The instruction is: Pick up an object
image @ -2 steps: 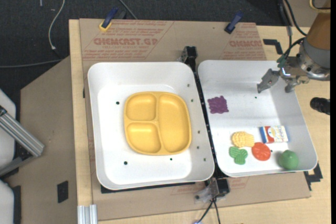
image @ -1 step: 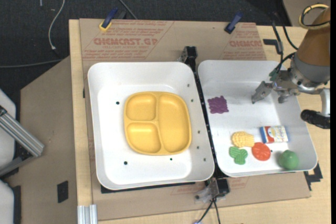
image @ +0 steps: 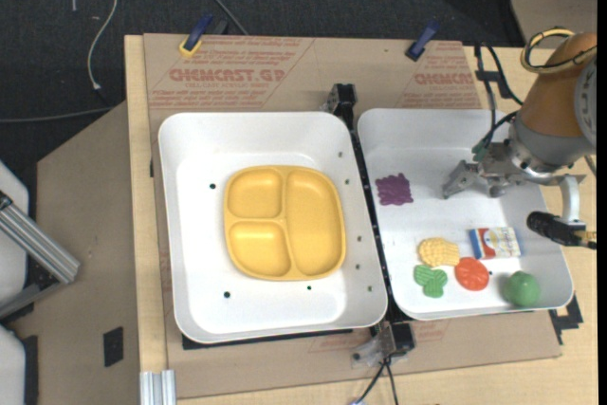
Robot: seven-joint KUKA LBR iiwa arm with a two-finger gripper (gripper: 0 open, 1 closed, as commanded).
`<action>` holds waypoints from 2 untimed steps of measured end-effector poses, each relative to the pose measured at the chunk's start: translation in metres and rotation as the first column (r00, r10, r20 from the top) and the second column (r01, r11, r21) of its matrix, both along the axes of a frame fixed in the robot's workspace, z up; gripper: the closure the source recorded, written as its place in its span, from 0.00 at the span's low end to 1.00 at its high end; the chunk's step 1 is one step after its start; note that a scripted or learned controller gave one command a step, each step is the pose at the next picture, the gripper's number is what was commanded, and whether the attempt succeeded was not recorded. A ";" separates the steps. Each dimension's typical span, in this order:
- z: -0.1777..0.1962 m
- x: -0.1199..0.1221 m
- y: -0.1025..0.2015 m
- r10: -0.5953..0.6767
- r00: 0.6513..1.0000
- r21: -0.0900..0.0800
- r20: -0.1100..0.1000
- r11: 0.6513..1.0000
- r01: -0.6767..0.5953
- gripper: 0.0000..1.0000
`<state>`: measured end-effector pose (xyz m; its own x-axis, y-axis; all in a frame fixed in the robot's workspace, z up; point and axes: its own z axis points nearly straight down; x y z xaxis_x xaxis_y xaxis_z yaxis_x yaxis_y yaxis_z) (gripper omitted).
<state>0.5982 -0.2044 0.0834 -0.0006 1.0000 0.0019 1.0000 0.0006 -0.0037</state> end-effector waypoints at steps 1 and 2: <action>0.013 0.001 0.000 0.000 1.000 -0.001 0.004 1.000 0.000 1.00; 0.066 0.003 0.010 0.001 1.000 -0.003 0.010 1.000 -0.001 1.00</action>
